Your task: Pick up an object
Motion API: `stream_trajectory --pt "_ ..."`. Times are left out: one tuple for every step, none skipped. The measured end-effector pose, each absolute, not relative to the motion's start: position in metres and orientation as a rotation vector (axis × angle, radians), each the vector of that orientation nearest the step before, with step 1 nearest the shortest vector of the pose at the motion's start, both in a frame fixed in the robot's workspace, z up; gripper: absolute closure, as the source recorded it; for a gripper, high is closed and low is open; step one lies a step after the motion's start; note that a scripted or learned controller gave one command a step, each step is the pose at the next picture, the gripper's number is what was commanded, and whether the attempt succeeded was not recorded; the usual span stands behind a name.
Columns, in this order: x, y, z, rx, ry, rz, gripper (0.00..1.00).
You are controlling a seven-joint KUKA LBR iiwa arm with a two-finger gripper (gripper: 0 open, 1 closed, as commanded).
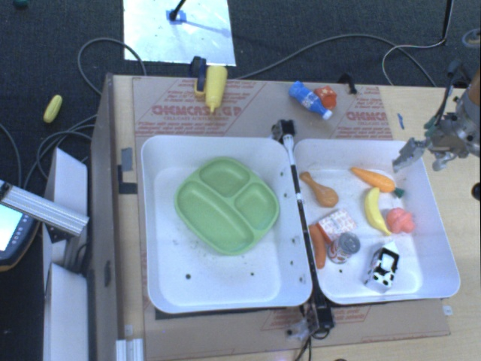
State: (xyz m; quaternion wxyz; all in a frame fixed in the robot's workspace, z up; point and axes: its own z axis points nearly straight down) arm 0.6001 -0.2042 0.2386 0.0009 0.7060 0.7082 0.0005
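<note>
Orange and tapering, one toy carrot [373, 178] lies at the far side of the right bin [443, 273], its green tip pointing toward the right wall. It is the item nearest the gripper [421, 155], which hangs over the bin's far right corner on the end of the grey arm [460, 126]. Two metal fingers [406, 156] show, spread apart with nothing between them, so the gripper is released and touches none of the toys.

Just right of and nearer than the carrot lies one yellow banana [373, 209], lengthwise along the bin, with one pink lumpy toy [401, 220] touching its right side. Left of the carrot rests one brown drumstick [319, 189]. Nearer the camera sit one small red and white box [336, 222], one clear round jar [344, 246] just beside it, and one orange-red sausage-shaped piece [319, 246] along the bin's left wall. One black and white cow figure [382, 268] stands close to the near edge.

Two white bins sit side by side; the left bin [169, 292] holds one green divided plate [227, 204] with three compartments.

Beyond the bins, on the cardboard, lie one yellow bottle [214, 86] and one blue bottle [309, 100] beside a small red object [326, 95]. On the dark floor at left lies one more small yellow item [52, 108].
</note>
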Motion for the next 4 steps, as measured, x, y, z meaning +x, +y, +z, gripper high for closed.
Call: stream_trajectory --pt "0.624 -0.194 0.111 2.217 2.229 -0.001 0.0" --pt "0.603 -0.167 0.084 2.215 2.226 0.001 0.0" --pt "0.604 -0.167 0.096 2.212 2.226 0.004 1.0" --pt "0.637 -0.08 0.186 2.215 2.224 0.006 1.0"
